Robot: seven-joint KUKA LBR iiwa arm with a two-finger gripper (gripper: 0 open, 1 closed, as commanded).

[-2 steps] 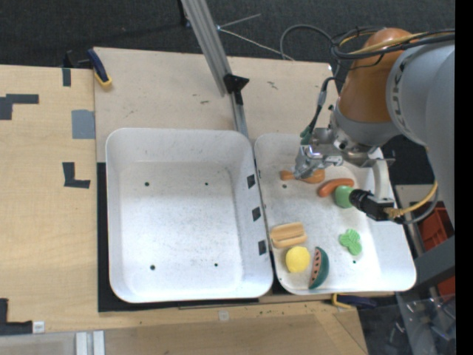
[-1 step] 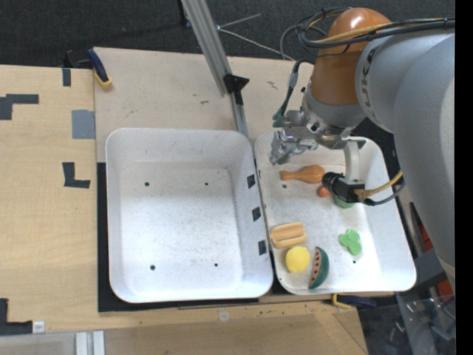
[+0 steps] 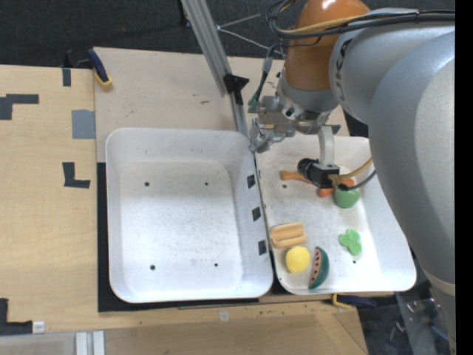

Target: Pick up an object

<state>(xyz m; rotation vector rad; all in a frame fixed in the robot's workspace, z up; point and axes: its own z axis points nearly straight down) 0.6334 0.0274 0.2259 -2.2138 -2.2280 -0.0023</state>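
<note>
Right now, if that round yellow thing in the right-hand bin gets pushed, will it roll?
Probably: the yellow thing looks round, so a push likely rolls it. The watermelon slice beside it and the bun nearby may stop it. It looks toy-like, probably light.
</note>
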